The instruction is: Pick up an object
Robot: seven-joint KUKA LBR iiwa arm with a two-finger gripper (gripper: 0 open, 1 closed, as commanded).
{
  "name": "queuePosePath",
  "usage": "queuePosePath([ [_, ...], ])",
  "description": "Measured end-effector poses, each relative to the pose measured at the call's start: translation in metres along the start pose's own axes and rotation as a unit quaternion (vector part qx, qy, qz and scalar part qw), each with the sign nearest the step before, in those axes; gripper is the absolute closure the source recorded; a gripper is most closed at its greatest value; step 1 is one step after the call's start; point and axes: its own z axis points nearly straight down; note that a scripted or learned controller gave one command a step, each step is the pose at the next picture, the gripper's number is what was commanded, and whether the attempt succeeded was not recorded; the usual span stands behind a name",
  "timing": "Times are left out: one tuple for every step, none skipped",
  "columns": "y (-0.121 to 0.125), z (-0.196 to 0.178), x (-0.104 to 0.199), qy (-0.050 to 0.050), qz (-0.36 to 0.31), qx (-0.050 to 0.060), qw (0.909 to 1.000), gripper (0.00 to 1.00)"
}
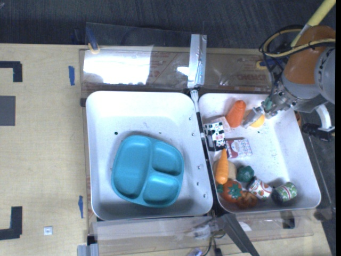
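From above, the gripper sits low in the right bin, near its far edge, beside an orange cylinder and touching a yellow piece; how wide the claw stands cannot be told; a small card carries red print too fine to read; the left bin holds a blue divided plate.

I see the pale wooden bench carrying two shallow white bins side by side: the left bin and the right bin. Blue tape marks and black tape marks lie on its surface.
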Motion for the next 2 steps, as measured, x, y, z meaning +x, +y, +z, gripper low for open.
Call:
queuePosePath([
  [0.007,-0.014,0.001,-0.004,-0.002,-0.011,0.9999,1.0],
  [0.015,-0.131,0.027,-0.003,0.028,-0.012,0.9995,1.0],
])
